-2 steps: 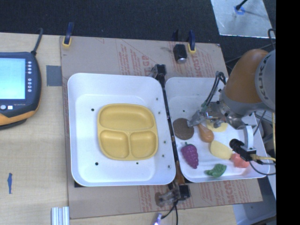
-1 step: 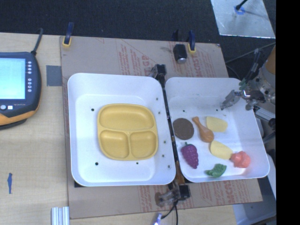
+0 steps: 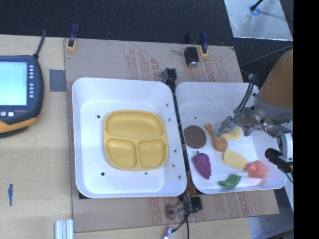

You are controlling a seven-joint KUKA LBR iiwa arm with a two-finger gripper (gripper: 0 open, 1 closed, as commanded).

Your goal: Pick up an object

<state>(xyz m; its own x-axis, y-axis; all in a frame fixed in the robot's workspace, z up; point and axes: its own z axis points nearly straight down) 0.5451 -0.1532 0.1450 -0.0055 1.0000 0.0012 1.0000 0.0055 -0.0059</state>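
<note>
The arm reached in from the right over the right bin (image 3: 199, 91), its jaws (image 3: 230, 125) low near the bin's middle, just above a small yellow piece (image 3: 235, 133) and beside the orange-brown pear-shaped toy (image 3: 216, 139); whether they were open or closed could not be told. Also in that bin lay a brown disc (image 3: 194, 136), purple grapes (image 3: 202, 164), a pale yellow wedge (image 3: 234, 159), a pink piece (image 3: 256, 169) and a green piece (image 3: 229, 181). The left bin (image 3: 84, 103) on the table (image 3: 30, 173) held a yellow divided tray (image 3: 135, 139)
</note>
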